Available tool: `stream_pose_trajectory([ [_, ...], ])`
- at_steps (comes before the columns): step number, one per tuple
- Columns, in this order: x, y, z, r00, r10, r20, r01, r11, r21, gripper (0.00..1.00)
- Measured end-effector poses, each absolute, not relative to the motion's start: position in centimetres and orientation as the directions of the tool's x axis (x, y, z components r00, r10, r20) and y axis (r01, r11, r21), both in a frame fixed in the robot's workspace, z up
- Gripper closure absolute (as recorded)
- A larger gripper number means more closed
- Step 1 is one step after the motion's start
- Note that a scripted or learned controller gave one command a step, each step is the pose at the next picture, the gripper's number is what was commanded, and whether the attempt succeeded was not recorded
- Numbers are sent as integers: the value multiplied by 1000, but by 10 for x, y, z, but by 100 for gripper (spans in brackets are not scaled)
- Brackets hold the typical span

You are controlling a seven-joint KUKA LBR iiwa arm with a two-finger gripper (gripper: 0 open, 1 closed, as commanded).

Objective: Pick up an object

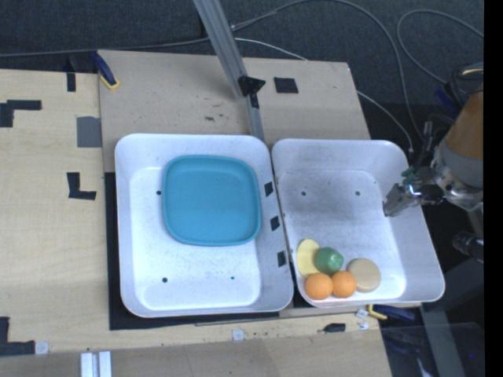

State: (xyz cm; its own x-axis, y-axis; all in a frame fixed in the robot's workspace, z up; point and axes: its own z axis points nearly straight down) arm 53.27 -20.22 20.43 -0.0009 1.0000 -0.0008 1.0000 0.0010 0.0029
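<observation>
While the gripper (397, 199) hangs at the right wall of the right bin (338, 171), nothing is picked yet.

Whether its jaws are released or clenched cannot be told; no object is seen between them. The possible objects lie together in the near corner of that bin: two orange balls (330, 285), a green ball (328, 259), a yellow piece (306, 251) and a beige round one (364, 273). A blue plate (211, 200) lies in the bin to its left. The step in hand seems the approach; next, the gripper probably must travel toward the near corner, descend over one object and close on it.
</observation>
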Motion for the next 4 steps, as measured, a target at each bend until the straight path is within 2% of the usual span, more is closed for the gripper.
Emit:
stream_pose_trajectory([
  [1, 533, -202, 236, 0, 1000, 0, 1000, 0, 1, 100],
  [4, 559, -61, 214, -4, 1000, 1, 1000, 4, -1, 100],
])
